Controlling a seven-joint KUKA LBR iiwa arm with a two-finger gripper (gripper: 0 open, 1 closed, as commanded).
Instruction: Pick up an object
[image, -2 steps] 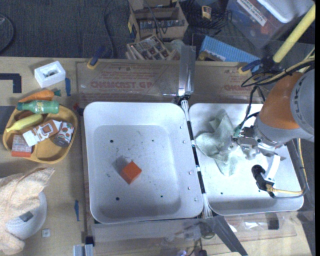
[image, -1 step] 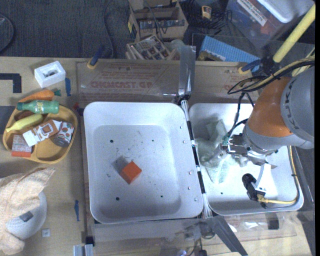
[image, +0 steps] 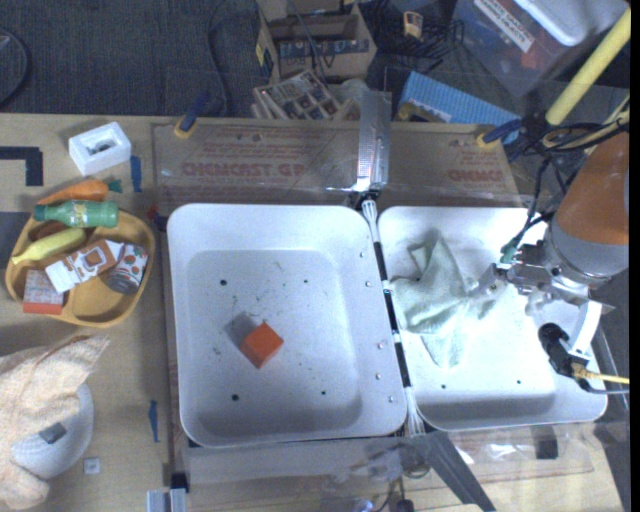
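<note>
Cloth (image: 440, 290) bunched by the right bin's (image: 520, 400) left wall may slip your pincer (image: 497, 278); its spread I cannot tell.

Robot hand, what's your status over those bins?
Hand low in the right bin, at the pale cloth. Grip unconfirmed. Orange block lies alone in the left bin, untouched.
</note>
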